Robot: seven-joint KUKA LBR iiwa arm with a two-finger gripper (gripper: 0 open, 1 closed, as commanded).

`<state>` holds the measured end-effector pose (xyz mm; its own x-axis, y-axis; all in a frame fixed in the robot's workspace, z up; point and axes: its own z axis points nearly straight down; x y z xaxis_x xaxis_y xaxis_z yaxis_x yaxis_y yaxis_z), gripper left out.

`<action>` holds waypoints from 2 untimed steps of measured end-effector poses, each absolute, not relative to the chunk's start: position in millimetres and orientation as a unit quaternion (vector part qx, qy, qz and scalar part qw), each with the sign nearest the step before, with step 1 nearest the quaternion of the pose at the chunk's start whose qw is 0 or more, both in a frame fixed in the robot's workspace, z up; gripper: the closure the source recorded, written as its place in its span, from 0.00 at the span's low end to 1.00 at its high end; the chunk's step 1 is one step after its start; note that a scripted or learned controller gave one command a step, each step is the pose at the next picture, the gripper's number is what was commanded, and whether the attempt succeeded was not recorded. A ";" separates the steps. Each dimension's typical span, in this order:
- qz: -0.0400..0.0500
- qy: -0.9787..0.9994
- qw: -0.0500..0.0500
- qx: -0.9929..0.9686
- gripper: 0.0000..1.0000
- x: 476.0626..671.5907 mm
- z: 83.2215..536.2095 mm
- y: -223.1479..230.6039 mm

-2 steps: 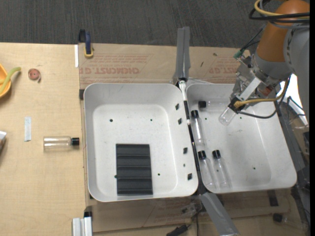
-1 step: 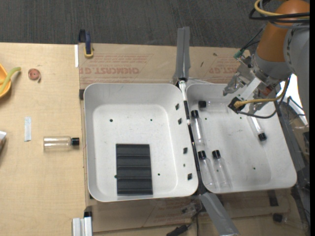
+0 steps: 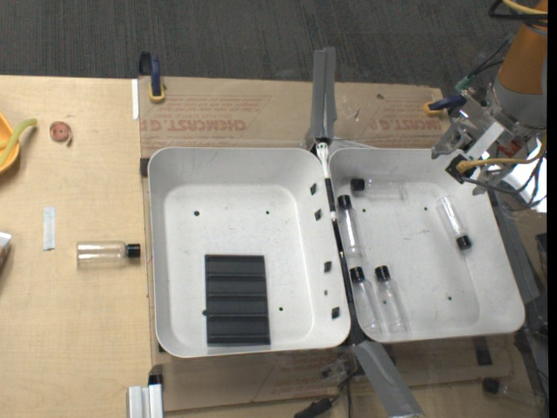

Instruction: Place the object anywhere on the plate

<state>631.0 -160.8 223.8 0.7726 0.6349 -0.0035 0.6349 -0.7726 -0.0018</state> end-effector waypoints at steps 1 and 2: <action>0.002 -0.350 0.000 -0.937 0.00 618.5 294.2 -217.8; 0.002 -0.381 0.000 -0.924 0.00 648.3 421.9 -215.3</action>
